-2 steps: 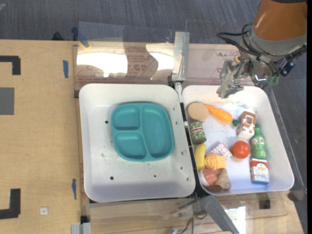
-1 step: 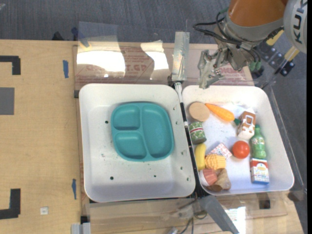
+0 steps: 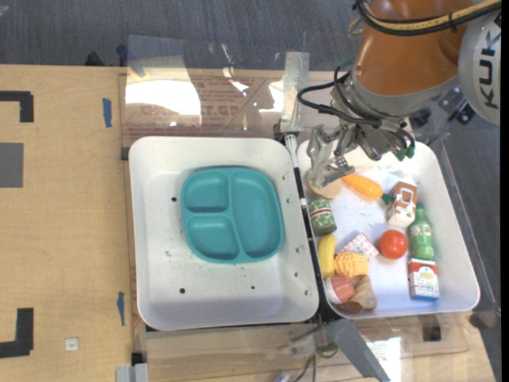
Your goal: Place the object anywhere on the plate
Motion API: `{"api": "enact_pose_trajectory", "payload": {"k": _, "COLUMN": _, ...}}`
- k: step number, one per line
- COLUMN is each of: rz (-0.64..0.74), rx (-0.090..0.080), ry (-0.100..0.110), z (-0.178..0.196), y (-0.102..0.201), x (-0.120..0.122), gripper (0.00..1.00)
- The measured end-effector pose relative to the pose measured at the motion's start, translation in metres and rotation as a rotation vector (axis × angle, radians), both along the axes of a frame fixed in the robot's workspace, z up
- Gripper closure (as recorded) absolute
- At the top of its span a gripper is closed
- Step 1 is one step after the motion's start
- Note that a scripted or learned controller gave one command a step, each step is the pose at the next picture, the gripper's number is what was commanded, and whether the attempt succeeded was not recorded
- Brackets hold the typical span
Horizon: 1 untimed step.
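Tool [image 3: 332, 168] at upper left of right white bin [image 3: 457, 237], over a tan round piece [image 3: 324, 187]; can't tell its state. Teal sectioned plate [image 3: 232, 213] sits in left bin. Risk: crowded toys, bin wall blocks grasp.

A teal plate [image 3: 233, 213] with three compartments is lying flat in the middle of the left white bin [image 3: 151, 285], its two smaller sections toward the left and one long section on the right; all three are sitting bare; in the right bin [image 3: 457, 253], a tan, rounded object [image 3: 322, 187] is resting near the top-left corner, just beside an orange carrot-like piece [image 3: 362, 185]; which piece is the intended object cannot be told.
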<state>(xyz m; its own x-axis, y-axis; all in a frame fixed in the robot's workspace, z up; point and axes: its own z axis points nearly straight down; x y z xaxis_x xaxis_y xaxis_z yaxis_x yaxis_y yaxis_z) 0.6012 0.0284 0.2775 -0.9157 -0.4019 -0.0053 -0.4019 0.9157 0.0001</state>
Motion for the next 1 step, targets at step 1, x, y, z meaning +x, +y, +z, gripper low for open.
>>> {"api": "enact_pose_trajectory", "payload": {"k": 1, "rz": 0.346, "rx": 0.0, "ry": -0.008, "z": 0.0384, "y": 0.0602, "x": 0.0589, "gripper": 1.0}}
